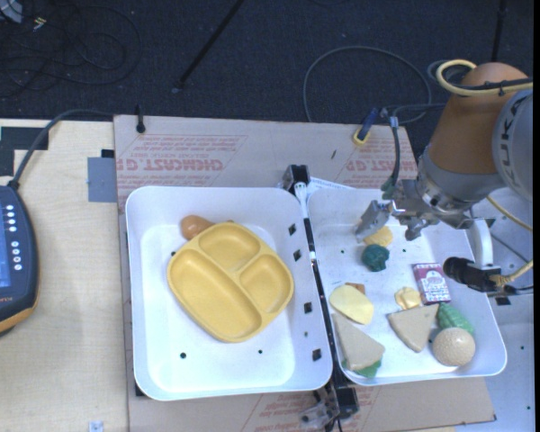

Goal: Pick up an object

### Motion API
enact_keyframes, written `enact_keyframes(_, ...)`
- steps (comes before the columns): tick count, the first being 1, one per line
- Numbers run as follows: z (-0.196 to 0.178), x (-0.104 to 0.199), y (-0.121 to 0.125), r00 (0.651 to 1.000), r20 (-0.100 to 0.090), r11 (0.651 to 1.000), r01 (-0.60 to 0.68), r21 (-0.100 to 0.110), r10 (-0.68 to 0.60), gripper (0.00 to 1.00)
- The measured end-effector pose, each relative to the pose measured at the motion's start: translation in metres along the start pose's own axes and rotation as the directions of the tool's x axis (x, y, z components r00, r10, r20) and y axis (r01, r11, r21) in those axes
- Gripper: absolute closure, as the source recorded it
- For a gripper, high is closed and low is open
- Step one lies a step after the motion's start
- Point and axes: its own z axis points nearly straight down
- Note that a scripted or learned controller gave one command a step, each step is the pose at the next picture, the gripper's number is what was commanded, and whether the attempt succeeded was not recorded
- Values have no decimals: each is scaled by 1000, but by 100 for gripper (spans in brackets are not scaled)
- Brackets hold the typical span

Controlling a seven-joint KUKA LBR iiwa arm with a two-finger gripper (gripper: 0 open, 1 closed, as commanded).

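Note:
My gripper [392,224] hangs over the back of the right bin [495,354], its fingers [372,220] spread open with nothing between them. Just below the left finger lies a small yellow piece [380,237], and a dark teal ball [374,257] sits in front of that. Further forward in the same bin are a maroon packet [430,283], a pale yellow lemon-like piece [352,303], a small yellow block [407,297], two tan wedges [414,326] [358,345], a green piece [454,318] and a beige ball [453,346].
The left bin [153,349] holds a yellow divided plate [230,280] with an orange object [194,226] behind it. A black divider rail [308,259] runs between the bins. A handheld control pendant [4,259] lies at the far left of the bench.

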Motion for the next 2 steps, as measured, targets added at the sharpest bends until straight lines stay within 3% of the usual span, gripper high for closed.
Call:
enact_keyframes(1,121,-14,10,1000,-2,1000,-2,2,2,0)
enact_keyframes(2,104,-16,10,1000,-2,1000,-6,2,6,100)
